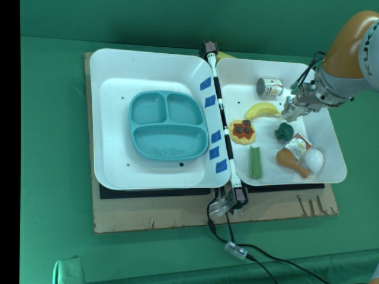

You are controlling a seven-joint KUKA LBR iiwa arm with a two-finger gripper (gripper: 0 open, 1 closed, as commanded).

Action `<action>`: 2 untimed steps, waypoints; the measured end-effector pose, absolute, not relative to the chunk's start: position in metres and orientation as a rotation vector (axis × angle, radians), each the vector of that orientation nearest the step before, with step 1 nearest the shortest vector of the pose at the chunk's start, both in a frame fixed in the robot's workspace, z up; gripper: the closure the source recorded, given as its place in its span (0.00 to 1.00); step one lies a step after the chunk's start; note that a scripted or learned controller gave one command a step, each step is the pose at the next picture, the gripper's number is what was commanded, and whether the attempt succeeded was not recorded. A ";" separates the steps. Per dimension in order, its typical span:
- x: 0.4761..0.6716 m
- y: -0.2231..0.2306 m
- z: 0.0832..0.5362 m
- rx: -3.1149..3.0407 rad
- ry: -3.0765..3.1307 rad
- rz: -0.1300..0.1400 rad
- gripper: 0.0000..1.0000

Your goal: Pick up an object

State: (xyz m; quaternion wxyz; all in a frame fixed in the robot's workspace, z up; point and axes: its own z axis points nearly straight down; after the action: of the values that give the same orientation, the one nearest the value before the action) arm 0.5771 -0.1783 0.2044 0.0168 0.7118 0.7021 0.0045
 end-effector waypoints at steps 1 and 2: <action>0.577 -0.178 0.204 2.213 2.183 0.015 0.00; 0.655 -0.189 0.186 2.223 2.221 -0.010 0.00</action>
State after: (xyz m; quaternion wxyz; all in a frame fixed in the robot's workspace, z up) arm 0.6553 -0.1885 0.1862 -0.0004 0.7073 0.7069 -0.0033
